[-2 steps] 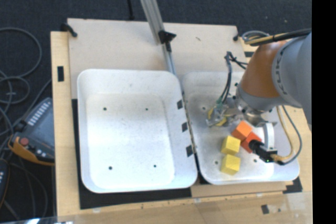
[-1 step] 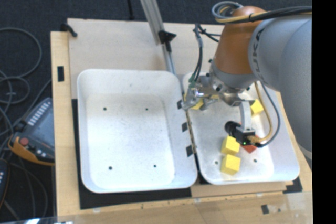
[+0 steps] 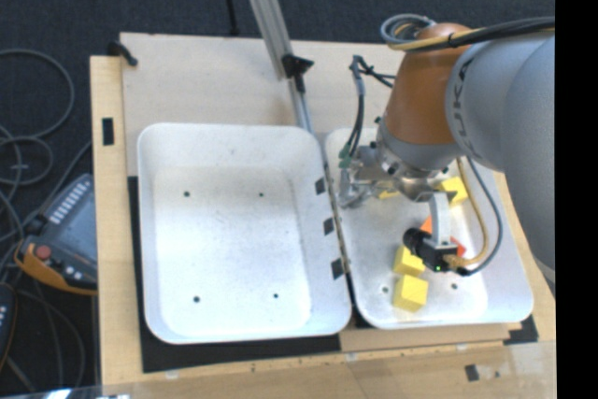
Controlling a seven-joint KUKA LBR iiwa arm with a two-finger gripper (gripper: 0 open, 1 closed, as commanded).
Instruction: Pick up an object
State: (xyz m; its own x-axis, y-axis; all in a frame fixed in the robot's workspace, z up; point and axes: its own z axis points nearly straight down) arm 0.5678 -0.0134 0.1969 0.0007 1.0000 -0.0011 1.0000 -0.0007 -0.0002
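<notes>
Grey arm's gripper [image 3: 355, 189] hangs over right bin [image 3: 500, 294], near yellow block [image 3: 410, 292].

Right bin [image 3: 505, 294] beside left bin [image 3: 234, 229], blocks [image 3: 410, 292] in right bin's front, arm [image 3: 439, 107] above it

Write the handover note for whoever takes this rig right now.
Gripper: low over the right bin, by its left wall. I see nothing held.
Things, all in the right bin: front yellow block, second yellow block just behind it, third yellow block beside the wrist, and a small orange piece partly hidden.
Done: no pick visible.
Left: grasp one object and lift it clear.
</notes>
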